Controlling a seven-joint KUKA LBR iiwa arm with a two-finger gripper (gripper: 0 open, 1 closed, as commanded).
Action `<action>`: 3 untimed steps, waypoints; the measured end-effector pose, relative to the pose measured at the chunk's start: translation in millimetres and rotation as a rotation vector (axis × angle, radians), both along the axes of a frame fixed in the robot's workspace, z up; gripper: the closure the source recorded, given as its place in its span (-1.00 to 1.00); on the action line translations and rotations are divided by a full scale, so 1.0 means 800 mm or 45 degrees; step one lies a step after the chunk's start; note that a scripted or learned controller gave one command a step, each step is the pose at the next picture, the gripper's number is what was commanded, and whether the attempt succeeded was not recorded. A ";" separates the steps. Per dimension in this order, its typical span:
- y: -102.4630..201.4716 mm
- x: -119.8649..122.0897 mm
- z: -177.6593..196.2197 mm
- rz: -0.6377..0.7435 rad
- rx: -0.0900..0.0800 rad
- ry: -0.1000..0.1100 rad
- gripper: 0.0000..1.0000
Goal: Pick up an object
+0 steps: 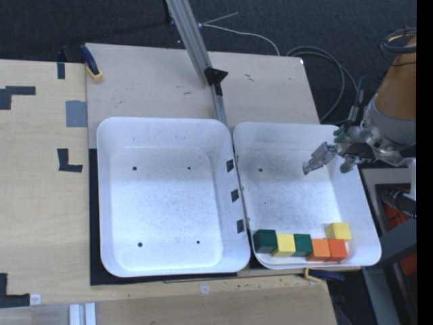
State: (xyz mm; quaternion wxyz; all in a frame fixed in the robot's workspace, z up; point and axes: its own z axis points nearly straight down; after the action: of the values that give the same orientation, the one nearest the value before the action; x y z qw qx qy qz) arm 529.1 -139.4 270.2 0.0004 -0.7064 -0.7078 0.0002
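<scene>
Several small blocks lie in a row along the front wall of the right bin: a dark green block, a yellow block, a second green block, and two orange blocks. Another yellow block sits just behind the orange ones. My gripper hangs over the right bin's far right part, well behind the blocks. It is open with nothing between its fingers.
The left bin stands beside the right one, with a shared ridge between them. A slanted metal rail reaches down to the bins' far edge. Cables lie at the back right.
</scene>
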 end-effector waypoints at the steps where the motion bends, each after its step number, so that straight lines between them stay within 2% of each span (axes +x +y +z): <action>1: 0.117 -0.025 -0.101 0.007 0.005 0.011 -1.00; 3: 0.110 -0.023 -0.097 -0.002 0.000 0.001 -1.00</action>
State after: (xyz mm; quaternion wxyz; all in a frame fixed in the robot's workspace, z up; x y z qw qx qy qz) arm 510.5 -51.1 192.9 0.0009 -0.7070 -0.7072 0.0005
